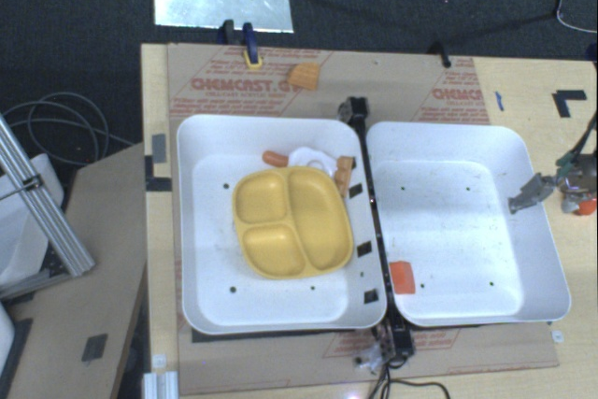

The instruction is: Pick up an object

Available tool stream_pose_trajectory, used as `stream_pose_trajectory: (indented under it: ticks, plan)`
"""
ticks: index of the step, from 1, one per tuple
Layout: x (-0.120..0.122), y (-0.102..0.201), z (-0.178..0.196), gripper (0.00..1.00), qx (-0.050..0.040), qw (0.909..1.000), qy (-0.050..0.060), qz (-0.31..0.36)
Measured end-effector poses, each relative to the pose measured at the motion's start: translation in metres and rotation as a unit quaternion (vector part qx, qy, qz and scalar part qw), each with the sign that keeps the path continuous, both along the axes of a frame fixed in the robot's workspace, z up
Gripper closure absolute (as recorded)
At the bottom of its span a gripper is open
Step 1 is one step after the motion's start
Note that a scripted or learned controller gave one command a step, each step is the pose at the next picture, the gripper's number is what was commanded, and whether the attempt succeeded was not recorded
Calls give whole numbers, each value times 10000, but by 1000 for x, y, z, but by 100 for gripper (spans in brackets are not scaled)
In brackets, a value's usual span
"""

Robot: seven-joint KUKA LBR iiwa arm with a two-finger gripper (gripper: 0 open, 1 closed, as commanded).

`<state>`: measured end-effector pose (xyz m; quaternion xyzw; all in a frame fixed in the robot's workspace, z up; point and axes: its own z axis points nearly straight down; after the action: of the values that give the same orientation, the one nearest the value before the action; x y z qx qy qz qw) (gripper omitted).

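A yellow divided plate [292,224] is seen lying flat in the left bin [201,201]. Behind the plate, an orange sausage-shaped piece [275,159] and a white item [311,160] are tucked. Right of the plate, an orange block [401,277] sits in the right bin [523,201]. The gripper [529,193] is poised at that bin's far rim, jaws released, nothing held.

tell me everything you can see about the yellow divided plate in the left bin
The yellow divided plate looks like smooth matte plastic, a rounded square with three compartments: two on one side and one long one on the other. It lies flat, face up and turned at a slant, on the floor of the left bin. Its far edge overlaps a white item; a small orange piece lies just beyond.
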<state>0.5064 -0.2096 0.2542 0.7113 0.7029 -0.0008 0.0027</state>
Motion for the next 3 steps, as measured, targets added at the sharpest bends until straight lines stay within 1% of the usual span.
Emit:
stream_pose_trajectory:
  ticks: [1, 2, 3]
  plan:
    - [-19, 93, 129, 0, 21, 9999, -50, 122]
    - [-6, 146, 63, 0, 32, 9999, 15, 103]
    - [-8, 195, 24, 0, 33, 9999, 15, 107]
